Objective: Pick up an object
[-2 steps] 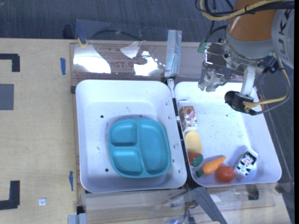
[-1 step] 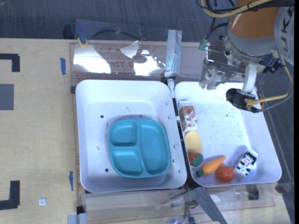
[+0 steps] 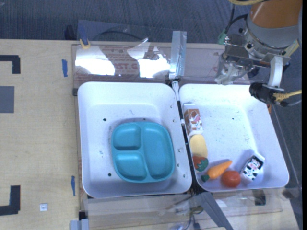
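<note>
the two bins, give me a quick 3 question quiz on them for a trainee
1. True or false: the blue divided tray lies in the left bin.
2. Which item lies nearest the right bin's front right corner? A) the carrot B) the black and white carton C) the yellow piece
3. Fill in: the red tomato lies right beside the ____.

Key
1. True.
2. B; the yellow piece lies by the divider between the bins, and the carrot sits further left of the carton.
3. Carrot.

The gripper is at the right bin's back edge, above none of these items.
</note>
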Controlling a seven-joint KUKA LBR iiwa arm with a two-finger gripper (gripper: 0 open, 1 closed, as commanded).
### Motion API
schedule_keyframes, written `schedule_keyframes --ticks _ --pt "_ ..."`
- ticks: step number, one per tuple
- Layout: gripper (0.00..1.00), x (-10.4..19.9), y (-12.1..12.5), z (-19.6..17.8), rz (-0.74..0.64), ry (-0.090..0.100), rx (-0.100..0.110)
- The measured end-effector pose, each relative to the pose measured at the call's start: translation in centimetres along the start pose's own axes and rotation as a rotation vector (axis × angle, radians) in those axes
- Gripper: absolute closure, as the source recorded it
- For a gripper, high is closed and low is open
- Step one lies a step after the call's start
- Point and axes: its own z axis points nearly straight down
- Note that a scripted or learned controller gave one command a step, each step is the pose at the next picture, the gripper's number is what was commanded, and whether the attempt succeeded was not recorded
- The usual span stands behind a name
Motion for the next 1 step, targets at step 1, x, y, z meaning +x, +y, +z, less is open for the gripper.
schedule_keyframes --ticks 1 --pt "1.00 6.75 -5.11 9.36 -0.001 0.000 0.011"
